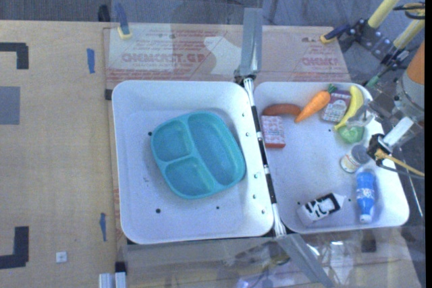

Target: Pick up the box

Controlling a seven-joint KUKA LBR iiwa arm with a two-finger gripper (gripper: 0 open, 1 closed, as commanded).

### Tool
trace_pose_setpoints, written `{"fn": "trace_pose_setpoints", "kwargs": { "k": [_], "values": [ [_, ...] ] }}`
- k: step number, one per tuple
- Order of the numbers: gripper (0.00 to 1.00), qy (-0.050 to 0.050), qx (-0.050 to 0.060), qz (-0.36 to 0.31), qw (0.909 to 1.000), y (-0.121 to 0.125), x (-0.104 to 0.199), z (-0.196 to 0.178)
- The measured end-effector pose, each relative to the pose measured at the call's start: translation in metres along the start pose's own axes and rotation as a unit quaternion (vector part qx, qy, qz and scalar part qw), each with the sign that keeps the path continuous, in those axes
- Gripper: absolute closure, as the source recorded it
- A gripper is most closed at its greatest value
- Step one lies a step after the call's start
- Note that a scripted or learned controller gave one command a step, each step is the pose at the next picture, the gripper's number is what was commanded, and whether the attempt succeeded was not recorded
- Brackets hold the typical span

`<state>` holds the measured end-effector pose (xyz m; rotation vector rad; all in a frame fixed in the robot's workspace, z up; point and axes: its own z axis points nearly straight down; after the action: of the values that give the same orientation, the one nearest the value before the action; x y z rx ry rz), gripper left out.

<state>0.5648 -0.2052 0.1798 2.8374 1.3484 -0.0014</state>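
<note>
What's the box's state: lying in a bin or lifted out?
Lying in. The box rests flat on the floor of the right bin, near its left wall, just below the sausage.

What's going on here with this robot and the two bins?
A robot arm reaches in over the right bin; its gripper is by the banana at that bin's right side. The small red box lies apart from it near the bin's left wall, beside a sausage. The left bin holds a blue divided plate.
</note>
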Motion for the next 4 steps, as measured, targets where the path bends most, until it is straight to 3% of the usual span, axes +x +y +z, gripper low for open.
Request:
{"fn": "trace_pose_setpoints", "kwargs": {
  "k": [1,2,3,4],
  "values": [
    [0.0,0.003,-0.002,0.048,0.9989,-0.084,0.04,0.092],
    [0.0,0.003,-0.001,0.037,0.9993,-0.084,-0.03,0.092],
    [0.0,0.004,-0.005,0.015,0.9999,-0.099,0.065,0.091],
    [0.0,0.0,0.001,0.015,0.9999,-0.102,-0.01,0.008]
  ]
}}
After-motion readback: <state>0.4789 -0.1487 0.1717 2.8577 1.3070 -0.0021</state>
